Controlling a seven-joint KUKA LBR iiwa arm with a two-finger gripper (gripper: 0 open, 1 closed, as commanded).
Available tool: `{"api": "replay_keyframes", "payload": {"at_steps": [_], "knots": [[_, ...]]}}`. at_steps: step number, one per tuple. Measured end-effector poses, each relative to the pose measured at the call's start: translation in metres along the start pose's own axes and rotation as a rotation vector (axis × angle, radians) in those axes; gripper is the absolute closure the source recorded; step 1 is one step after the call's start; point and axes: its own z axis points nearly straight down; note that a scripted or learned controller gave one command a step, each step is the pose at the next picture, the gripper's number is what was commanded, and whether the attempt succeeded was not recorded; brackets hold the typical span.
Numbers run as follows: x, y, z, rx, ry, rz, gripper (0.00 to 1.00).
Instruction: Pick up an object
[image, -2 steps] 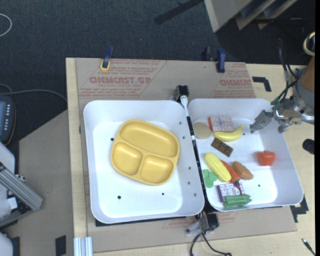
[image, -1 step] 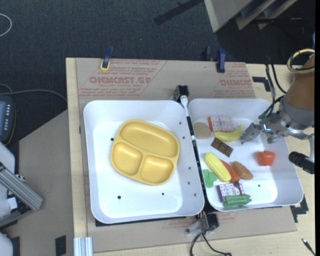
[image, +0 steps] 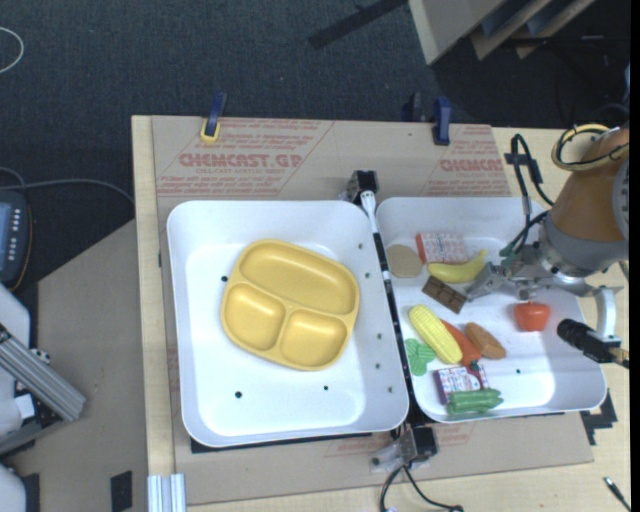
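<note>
The right bin (image: 560, 385) holds several toy foods: a tan disc (image: 405, 261), a red-and-white packet (image: 441, 245), a banana (image: 458, 269), a brown chocolate bar (image: 444, 293), a corn cob (image: 436, 333), an orange carrot (image: 466, 347), a brown bread roll (image: 486, 341), a red tomato (image: 532, 316), a small box (image: 458, 380) and a green pickle (image: 472, 401). My gripper (image: 497, 279) is low in this bin, just right of the banana and the chocolate bar, and up-left of the tomato. Nothing shows in its grasp.
A yellow divided plate (image: 290, 303) lies in the left bin (image: 200, 300). The ridge (image: 382, 290) between the two bins runs just left of the toys. The grey arm (image: 590, 215) comes in over the right bin's far right side.
</note>
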Motion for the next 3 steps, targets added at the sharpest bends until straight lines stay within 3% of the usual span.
{"api": "replay_keyframes", "payload": {"at_steps": [1, 3], "knots": [[-0.001, 0.001, -0.014, -0.007, -0.003, 0.001, 1.00], [0.002, 0.001, -0.121, -0.014, -0.006, -0.001, 1.00]]}}
